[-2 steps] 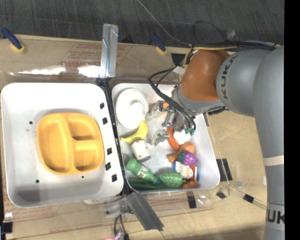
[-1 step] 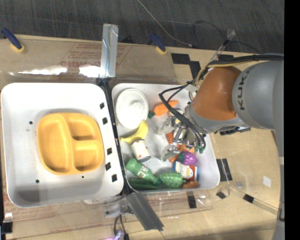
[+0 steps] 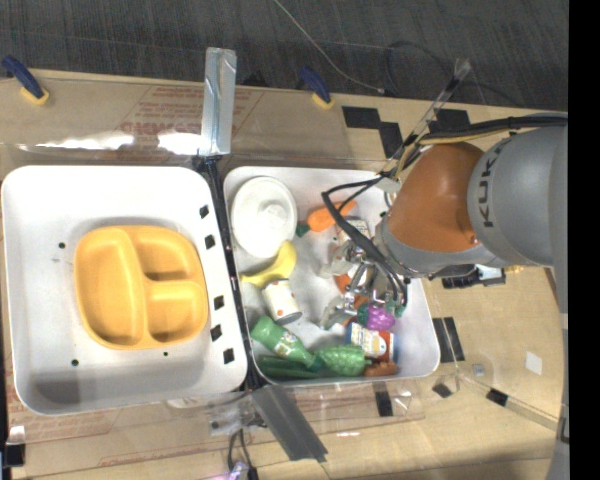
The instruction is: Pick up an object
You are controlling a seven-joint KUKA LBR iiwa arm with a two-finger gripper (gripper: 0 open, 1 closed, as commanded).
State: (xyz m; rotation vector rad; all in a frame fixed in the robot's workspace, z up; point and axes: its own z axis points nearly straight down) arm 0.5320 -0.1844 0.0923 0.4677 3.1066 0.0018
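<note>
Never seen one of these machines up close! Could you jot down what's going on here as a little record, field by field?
Arm: grey with an orange band, reaching in from the right over the right bin
Gripper: low among the clutter in the right bin
Left bin: holds a yellow divided tray
Right bin contents: white bowl, banana, green bottle, purple grapes, orange item
Held object: cannot tell
</note>
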